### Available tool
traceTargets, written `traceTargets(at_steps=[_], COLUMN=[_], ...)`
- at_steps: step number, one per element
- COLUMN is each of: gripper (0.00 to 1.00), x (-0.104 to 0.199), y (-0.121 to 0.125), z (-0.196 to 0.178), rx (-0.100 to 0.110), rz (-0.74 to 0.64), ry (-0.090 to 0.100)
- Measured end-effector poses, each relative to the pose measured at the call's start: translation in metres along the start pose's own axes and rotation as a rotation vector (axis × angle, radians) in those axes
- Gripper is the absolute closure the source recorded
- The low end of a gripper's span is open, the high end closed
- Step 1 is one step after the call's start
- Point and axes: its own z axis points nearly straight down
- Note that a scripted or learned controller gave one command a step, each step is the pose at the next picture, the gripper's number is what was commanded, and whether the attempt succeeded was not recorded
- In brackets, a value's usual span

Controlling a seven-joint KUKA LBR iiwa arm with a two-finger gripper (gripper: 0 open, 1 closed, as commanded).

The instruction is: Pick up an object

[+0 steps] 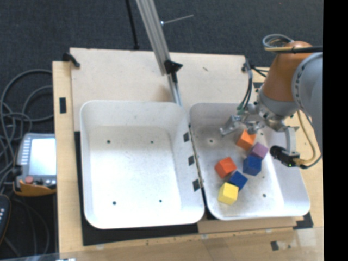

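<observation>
In the right bin (288, 197) lie several coloured blocks: an orange one (246, 140), a purple one (260, 150), a blue cube (252, 165), a red block (225, 167), a second blue block (237, 179) and a yellow block (228, 193). My gripper (242, 127) hangs low over the bin's back part, open, its fingers spread either side of the orange block's far edge. The orange block sits just in front of the fingertips, resting on the bin floor. Nothing is lifted.
The left bin (92, 145) sits beside the right one, and their rims meet at the middle. A slanted aluminium post (155, 31) rises behind the bins. A control pendant (36, 162) and cables lie off the bench at left.
</observation>
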Motion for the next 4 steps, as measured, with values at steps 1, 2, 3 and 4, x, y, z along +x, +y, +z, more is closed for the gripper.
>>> traceTargets(at_steps=[1,2,3,4], gripper=[0.0,0.0,0.0,0.0], x=[0.0246,0.0252,0.0292,0.0285], y=[-0.012,-0.0119,-0.0156,-0.0161], z=[0.0051,0.0052,0.0055,0.0056], rx=[-0.006,-0.006,-0.006,-0.009], rz=[0.004,0.005,0.007,0.004], ry=[0.001,0.001,0.002,-0.001])
